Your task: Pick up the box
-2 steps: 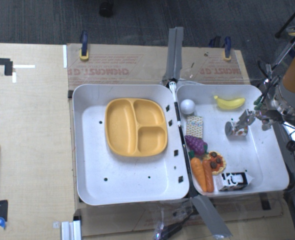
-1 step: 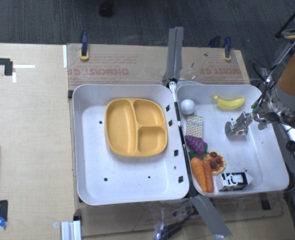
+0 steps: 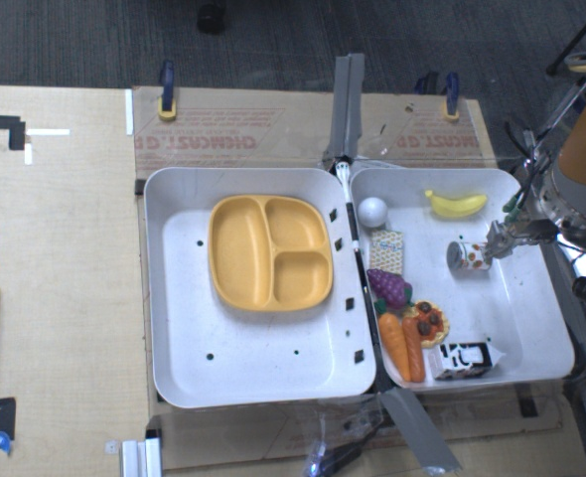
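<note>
bins (image 3: 164, 266): white
divided plate (image 3: 270, 251): mustard yellow
banana (image 3: 457, 204): yellow
ball (image 3: 372, 211): white
box (image 3: 465, 359): black and white print
carrot (image 3: 394, 346): orange
grapes (image 3: 389, 287): purple
speckled card (image 3: 387, 251): cream with fine dots
can (image 3: 467, 256): grey, with white and orange label
clamps (image 3: 167, 85): blue

You see a yellow divided plate (image 3: 270, 252) in the left bin (image 3: 164, 296). Your right bin (image 3: 541, 306) holds a banana (image 3: 457, 204), white ball (image 3: 372, 211), grapes (image 3: 389, 287) and carrot (image 3: 394, 345).

Dark carpet floor (image 3: 273, 23), plywood bench (image 3: 55, 266)
</note>
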Controlling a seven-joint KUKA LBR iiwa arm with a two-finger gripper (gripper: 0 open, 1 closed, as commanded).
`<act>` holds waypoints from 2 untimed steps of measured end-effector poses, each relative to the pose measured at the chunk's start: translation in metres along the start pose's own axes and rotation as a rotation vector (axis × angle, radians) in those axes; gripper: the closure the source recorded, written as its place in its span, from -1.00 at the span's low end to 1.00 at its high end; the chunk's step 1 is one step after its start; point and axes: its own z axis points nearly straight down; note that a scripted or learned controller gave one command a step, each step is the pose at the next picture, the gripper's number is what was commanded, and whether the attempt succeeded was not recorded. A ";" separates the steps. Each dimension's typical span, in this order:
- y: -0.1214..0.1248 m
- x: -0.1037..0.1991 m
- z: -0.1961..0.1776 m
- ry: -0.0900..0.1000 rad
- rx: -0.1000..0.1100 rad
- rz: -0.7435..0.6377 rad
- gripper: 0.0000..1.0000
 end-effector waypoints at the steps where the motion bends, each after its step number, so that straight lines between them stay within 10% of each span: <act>1: 0.002 -0.001 0.104 0.000 -0.002 0.221 1.00; 2: 0.002 -0.002 0.104 0.000 -0.001 0.222 -1.00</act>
